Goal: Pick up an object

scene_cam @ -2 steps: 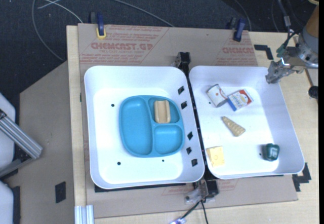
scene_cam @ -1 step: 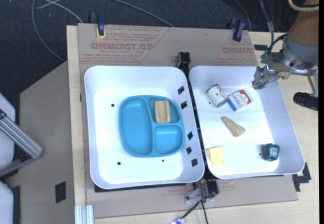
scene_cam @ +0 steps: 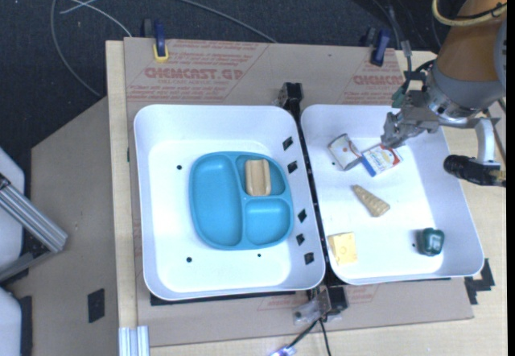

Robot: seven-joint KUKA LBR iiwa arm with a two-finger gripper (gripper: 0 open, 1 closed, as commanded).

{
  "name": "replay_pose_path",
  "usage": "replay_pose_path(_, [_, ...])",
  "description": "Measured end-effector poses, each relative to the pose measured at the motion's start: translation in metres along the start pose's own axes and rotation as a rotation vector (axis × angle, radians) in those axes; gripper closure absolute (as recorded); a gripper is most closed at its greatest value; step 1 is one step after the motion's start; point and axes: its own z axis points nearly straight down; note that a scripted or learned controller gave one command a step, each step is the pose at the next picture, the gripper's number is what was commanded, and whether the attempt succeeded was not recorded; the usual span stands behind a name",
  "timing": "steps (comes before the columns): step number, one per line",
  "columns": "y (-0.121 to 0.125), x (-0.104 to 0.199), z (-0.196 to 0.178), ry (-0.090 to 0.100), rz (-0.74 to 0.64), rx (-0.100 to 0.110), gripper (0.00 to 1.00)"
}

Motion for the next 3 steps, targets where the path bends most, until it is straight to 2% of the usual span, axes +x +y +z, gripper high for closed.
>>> replay_pose_path(1, [-0.007,0.058,-0.013,0.002,-0.003,-0.002,1.0])
replay_pose_path(2, [-0.014,0.102,-0.02,0.001,-0.002,-0.001,1.0])
replay_pose_path(3, [-0.026,0.166,-0.023,0.001,-0.004,0.0,1.0])
